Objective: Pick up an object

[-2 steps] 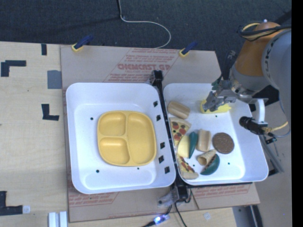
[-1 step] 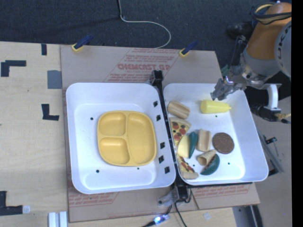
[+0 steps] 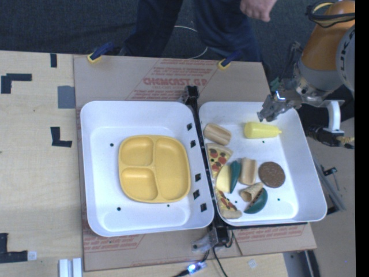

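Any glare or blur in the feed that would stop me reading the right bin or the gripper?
Camera view: even, soft lighting, faint shadows under the toy food; no strong glare on the right bin. The yellow piece reads sharply. The gripper is small, dark and slightly soft, so its finger state is unclear. The person's hand at the top is blurred.

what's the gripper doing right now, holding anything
gripper: above the right bin's far edge, just right of the yellow toy; nothing seen between its fingers, open or shut cannot be told.
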